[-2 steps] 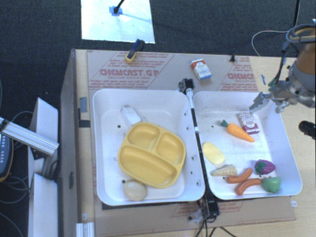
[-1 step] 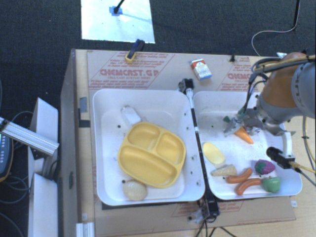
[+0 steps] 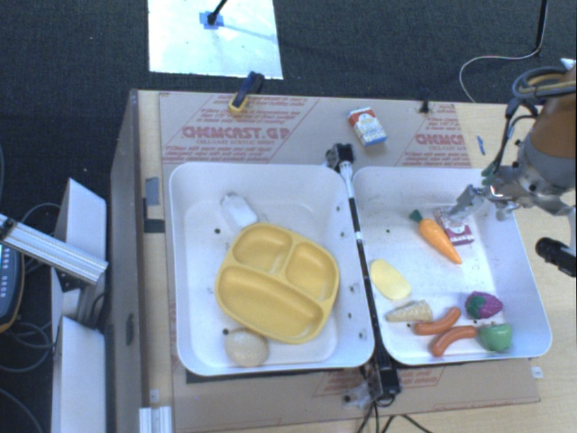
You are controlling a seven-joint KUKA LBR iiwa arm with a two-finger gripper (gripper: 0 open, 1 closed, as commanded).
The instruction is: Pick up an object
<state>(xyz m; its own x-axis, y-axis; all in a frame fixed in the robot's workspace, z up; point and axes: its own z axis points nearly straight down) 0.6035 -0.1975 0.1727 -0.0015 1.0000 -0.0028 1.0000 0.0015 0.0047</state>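
The left bin holds a yellow divided plate near its middle, tilted so its long side runs from upper left to lower right. Above the plate, a small white object lies near the back wall, and a pale round bread roll sits at the front edge, just beside the plate's lower corner.

The right bin holds several toy foods. A yellow oval piece lies near the dividing wall, and below it there is a pale wedge. Two sausages lie side by side at the front (both slanted, rising to the right). Further right are a purple item and a green one, close together in the front corner.

The carrot lies in the upper middle of this bin. Its long axis goes diagonally: green top toward the upper left, orange tip toward the lower right. A small red and white packet touches its right side.

The gripper hangs over the packet, just above the carrot's right side; whether it is open, I cannot tell.
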